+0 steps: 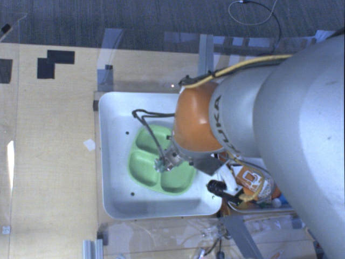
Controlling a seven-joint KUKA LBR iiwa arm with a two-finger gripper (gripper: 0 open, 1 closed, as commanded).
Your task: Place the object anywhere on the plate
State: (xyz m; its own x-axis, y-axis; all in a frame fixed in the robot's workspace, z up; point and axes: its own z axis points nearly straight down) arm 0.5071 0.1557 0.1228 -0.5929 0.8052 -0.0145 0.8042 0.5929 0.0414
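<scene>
The gripper (163, 164) hangs over the middle of the plate (141, 169), right where the dividing ridges meet. From this angle I cannot tell whether it is open, closed or carrying anything, since the wrist covers it from above.

The plate is pale green with three sections. It lies flat in the left bin (116, 144), a little toward 3 o'clock of the bin's centre, and its long axis runs roughly from 11 to 5 o'clock.

The one loose thing in sight is a packet (252, 181), orange and white. It lies in the right bin (259, 209), at 3 o'clock from the plate and well apart from it, half hidden under the arm (291, 134). It seems to lie with its long axis from 10 to 4 o'clock, though too little shows to be sure. Its print is too blurred to read.

The arm carries the letters KUKA, running upright along the grey shell just at 3 o'clock of the orange band (195, 120).

On the bench (48, 171), black marks (54, 62) sit at 10 o'clock from the left bin, and a paper scrap (89, 143) lies just beside the bin's 9 o'clock wall.
</scene>
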